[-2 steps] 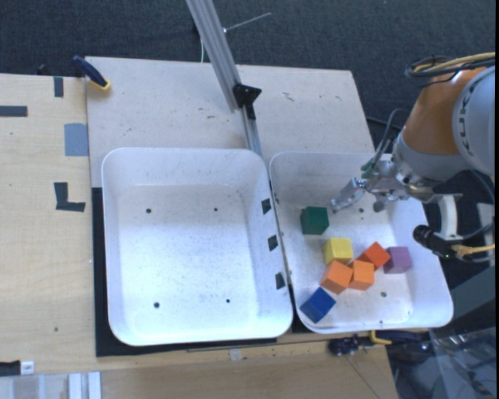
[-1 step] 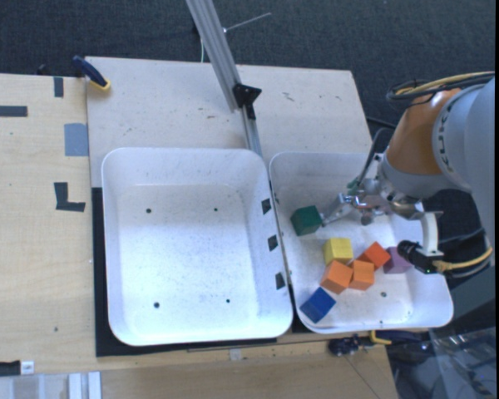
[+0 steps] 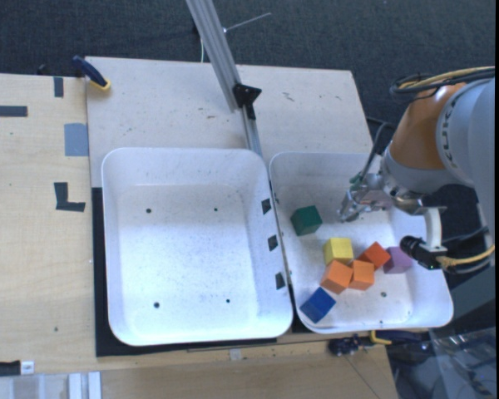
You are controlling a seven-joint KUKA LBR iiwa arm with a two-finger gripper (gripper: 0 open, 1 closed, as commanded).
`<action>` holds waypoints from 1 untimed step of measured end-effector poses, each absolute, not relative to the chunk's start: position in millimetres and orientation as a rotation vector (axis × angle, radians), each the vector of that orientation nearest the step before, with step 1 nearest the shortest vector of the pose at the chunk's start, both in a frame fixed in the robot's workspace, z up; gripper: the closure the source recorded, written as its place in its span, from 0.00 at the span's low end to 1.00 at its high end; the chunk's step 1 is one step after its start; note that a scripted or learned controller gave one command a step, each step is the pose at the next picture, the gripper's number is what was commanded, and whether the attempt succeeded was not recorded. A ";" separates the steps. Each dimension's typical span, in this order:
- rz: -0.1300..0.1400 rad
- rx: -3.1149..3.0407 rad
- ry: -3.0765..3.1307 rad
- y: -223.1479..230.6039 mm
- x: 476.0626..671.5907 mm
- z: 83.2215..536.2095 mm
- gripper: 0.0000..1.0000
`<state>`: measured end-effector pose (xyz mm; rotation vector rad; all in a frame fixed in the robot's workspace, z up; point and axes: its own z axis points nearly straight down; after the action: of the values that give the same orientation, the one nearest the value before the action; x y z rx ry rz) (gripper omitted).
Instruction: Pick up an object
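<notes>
Nearest the camera in the right bin [image 3: 424, 310] is a blue cube [image 3: 318, 303], then a tight cluster just behind it: two orange cubes [image 3: 338, 276] touching each other, a yellow cube [image 3: 338, 249] up against them, a red-orange cube [image 3: 376, 255] and a purple block [image 3: 398, 260] by the right wall. All of that sits below the gripper [image 3: 352, 204]. A green cube [image 3: 306, 219] sits alone, just left of the gripper and slightly nearer, not touching it. The gripper hangs over bare bin floor with nothing between its fingers; honestly can't tell whether they're apart or together. Well to its left is the left bin [image 3: 116, 223], white and speckled. Both bins sit on a pale wooden bench [image 3: 33, 223] with grey tape marks, and a metal rail [image 3: 212, 36] slants in from the far side over dark carpet [image 3: 358, 15].
</notes>
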<state>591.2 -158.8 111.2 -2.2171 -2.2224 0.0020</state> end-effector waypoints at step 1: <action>-0.004 -2.222 -2.227 -155.5 597.5 172.8 1.00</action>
<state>597.5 -155.5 172.8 -2.2222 -2.2267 -0.0041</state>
